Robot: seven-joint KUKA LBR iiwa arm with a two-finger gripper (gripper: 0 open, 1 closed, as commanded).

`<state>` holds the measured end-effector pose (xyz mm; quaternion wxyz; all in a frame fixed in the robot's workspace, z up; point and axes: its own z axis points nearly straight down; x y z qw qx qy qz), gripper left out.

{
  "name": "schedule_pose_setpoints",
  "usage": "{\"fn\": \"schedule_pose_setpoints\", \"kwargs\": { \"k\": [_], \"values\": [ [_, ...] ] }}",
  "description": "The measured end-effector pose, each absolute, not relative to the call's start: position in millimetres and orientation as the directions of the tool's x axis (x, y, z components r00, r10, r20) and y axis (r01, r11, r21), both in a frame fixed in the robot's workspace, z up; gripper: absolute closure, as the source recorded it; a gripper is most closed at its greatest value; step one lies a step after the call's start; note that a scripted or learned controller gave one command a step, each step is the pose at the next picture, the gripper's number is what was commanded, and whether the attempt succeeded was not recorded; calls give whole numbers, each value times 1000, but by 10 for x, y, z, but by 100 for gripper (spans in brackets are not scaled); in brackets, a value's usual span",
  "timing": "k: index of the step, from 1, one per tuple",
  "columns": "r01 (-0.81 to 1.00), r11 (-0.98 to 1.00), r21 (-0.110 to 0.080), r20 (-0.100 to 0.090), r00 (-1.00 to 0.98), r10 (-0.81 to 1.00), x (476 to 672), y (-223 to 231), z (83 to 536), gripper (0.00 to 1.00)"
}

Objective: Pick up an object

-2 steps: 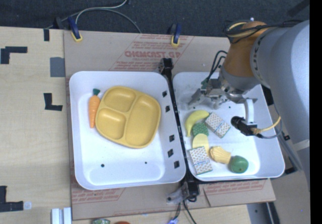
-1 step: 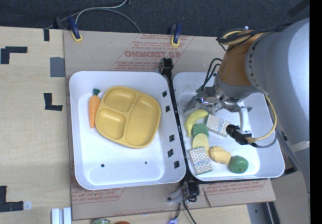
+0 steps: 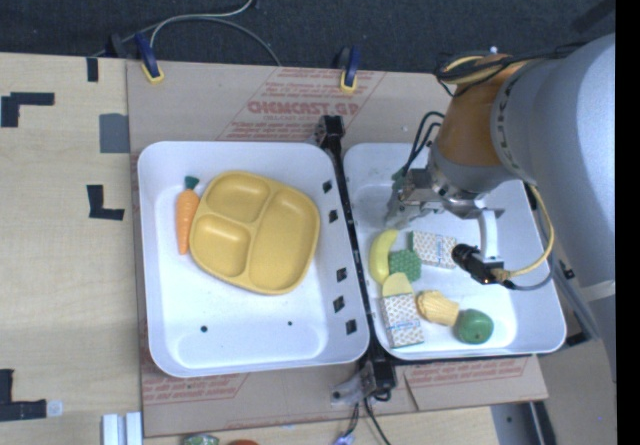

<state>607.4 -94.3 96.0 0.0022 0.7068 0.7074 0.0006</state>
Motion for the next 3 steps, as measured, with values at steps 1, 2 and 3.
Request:
{"fn": "schedule_pose_setpoints", "kwargs": {
  "k": [1,2,3],
  "values": [
    [1000,1,4,-2,-1,1000,6073,-942,957,0],
    [1000,1,5,-1,-1,1000,5652,-988,864,0],
    [1000,2,7,-3,-2,1000,5348,-944,866,0]
  ]
}}
